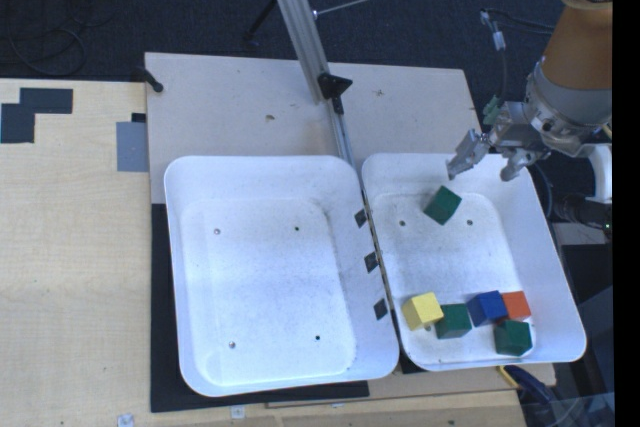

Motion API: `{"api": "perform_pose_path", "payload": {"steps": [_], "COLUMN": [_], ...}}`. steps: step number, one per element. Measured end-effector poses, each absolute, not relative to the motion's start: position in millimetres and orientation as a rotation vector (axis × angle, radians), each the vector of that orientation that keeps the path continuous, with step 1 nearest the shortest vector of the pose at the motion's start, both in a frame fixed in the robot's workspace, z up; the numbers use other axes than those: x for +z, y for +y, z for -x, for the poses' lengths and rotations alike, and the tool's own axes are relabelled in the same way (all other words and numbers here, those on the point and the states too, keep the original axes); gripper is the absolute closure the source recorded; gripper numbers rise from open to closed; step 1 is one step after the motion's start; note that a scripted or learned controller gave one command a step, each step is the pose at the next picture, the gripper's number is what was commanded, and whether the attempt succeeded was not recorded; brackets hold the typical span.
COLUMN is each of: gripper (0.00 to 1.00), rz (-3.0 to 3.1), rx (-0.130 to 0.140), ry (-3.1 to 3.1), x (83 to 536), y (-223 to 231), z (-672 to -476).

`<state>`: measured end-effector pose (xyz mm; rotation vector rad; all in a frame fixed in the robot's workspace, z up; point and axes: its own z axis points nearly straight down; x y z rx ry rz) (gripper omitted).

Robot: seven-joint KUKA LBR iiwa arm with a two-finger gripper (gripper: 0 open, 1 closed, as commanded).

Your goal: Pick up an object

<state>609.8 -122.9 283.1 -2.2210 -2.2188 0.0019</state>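
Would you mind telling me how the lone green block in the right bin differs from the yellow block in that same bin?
The lone green block is dark green; the yellow block is bright yellow. The green block lies by itself in the far part of the right bin, just below the gripper, while the yellow block sits at the near end, touching another green block in a cluster. Both are small cubes of similar size resting on the bin floor.

The gripper (490, 158) hangs open above the right bin (555, 265). A green block (442, 205) lies just below it, apart.
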Motion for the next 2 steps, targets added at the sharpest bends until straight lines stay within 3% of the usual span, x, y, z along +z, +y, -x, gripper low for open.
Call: {"api": "perform_pose_path", "payload": {"steps": [1,2], "gripper": [0.0,0.0], "rz": [2.222,2.219], "rx": [0.007,0.001], "ry": [-2.216,-2.224], "x": [259.9,88.9], "y": [-153.8,-134.4], "z": [-592.6,-639.3]}}
